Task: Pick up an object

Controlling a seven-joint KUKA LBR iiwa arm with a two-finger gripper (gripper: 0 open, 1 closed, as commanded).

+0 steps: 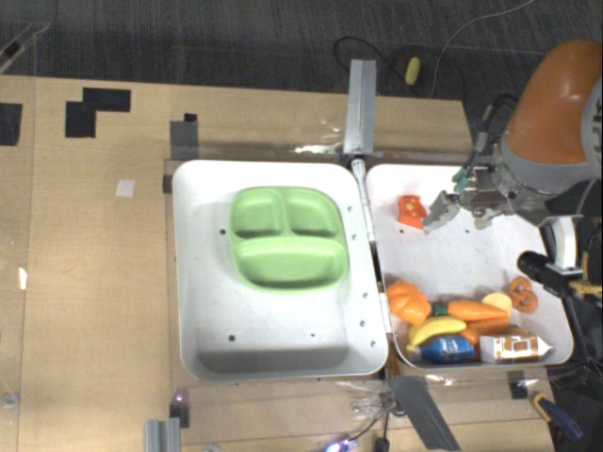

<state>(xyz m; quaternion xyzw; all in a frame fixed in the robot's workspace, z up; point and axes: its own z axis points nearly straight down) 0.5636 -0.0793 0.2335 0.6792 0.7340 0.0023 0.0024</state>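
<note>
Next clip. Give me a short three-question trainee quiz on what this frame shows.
1. True or false: the green divided plate lies in the right bin.
2. Which item lies nearest the gripper? A) banana B) small red-orange object C) blue object
3. Along which edge of the right bin are most items clustered?

Key: 1. False, it lies in the left bin. 2. B. 3. The near edge, at the picture's bottom.

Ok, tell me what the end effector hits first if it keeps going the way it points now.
The end effector points toward the view's left, slightly down. First in that line is probably the small red-orange block on the right bin's floor. Its height above the floor is unclear, so it might pass over the block.
</note>
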